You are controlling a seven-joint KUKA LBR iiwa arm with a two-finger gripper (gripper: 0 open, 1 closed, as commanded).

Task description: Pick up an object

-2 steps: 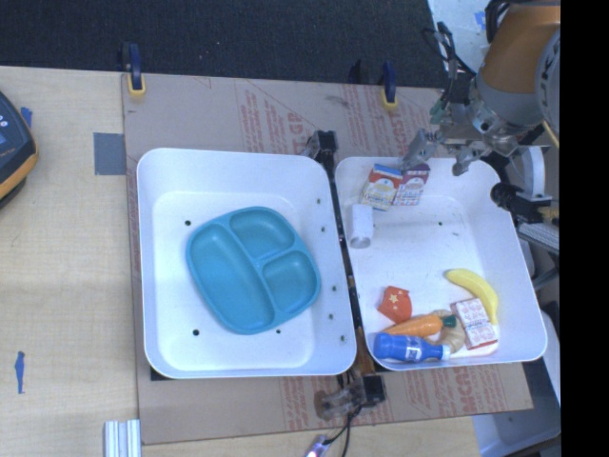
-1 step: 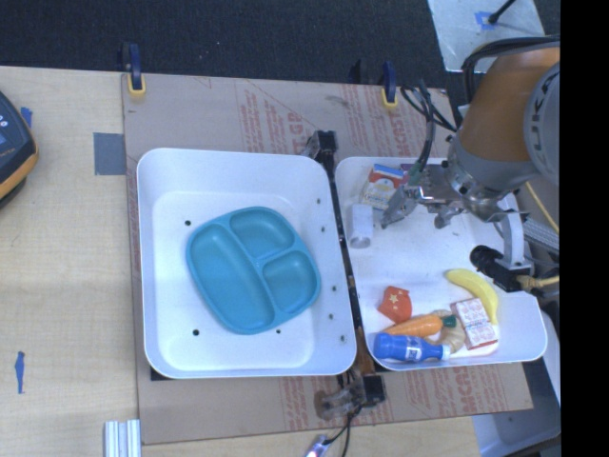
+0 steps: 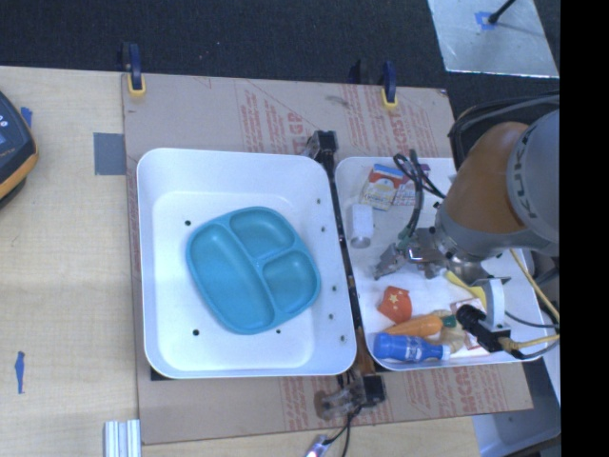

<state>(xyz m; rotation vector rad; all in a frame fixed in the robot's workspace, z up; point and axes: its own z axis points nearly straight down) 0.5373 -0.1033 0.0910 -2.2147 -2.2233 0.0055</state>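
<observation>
A wooden tabletop (image 3: 67,284) carries a sheet of brown cardboard (image 3: 247,112) with two shallow white bins on it, side by side. The left bin (image 3: 162,350) holds a blue divided plate (image 3: 252,269) with three compartments, lying flat near the bin's middle.

The right bin (image 3: 528,298) holds a scatter of small items. Near its far edge lies a small printed packet (image 3: 385,187), and just beside that, closer to the viewer, a pale small bottle (image 3: 362,223). Toward the near side sits a red strawberry-like toy (image 3: 396,304). Just beyond it to the near right lies an orange carrot-like toy (image 3: 419,327), and along the near wall lies a blue bottle (image 3: 411,349) on its side.

The grey arm with its orange band (image 3: 490,184) reaches in from the right over the right bin. Its tool (image 3: 392,261) hangs low over the middle of that bin, above the red toy and apart from it. The metal fingers appear spread, with nothing between them.
</observation>
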